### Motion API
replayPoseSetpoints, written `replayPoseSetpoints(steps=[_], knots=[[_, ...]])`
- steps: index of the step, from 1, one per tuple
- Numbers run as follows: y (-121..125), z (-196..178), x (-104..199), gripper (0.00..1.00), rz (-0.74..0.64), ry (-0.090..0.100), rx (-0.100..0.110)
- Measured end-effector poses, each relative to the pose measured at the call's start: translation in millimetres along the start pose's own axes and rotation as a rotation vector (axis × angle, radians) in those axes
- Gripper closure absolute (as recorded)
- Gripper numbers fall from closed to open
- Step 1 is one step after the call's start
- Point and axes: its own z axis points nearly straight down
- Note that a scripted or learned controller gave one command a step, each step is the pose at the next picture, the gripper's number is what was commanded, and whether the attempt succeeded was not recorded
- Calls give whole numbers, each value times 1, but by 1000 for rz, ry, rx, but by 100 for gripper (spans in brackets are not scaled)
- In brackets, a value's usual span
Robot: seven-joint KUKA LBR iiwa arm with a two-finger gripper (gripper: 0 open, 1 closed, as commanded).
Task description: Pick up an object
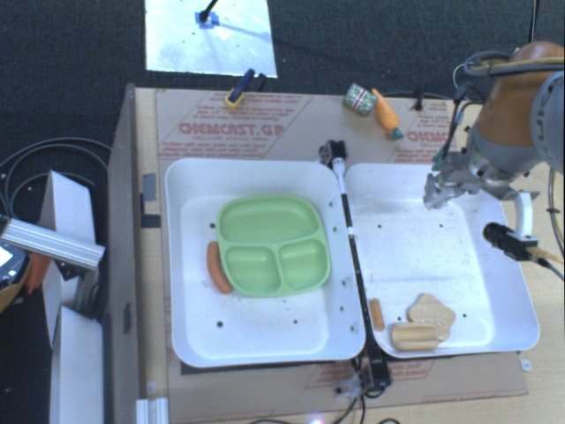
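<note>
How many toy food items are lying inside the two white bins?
4. A sausage lies in the left bin, beside the green divided plate. In the right bin, near its front edge: a small carrot-like piece, a cracker, a bread stick.

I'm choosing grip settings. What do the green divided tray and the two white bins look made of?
Green tray: seemingly moulded plastic with a matte, pale finish; its rounded compartments and even colour suggest that. White bins, left bin and right bin: probably thin formed plastic, smooth with a slight sheen, judging by the soft rounded rims and corners. Neither can be confirmed by look alone.
</note>
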Motion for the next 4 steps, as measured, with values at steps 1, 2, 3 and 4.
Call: replayPoseSetpoints(steps=[1, 2, 3, 4], knots=[[-14, -12, 60, 100, -4, 3, 4], [-33, -82, 76, 100, -4, 2, 1], [-19, -23, 121, 100, -3, 3, 6], [-18, -23, 121, 0, -3, 3, 4]])
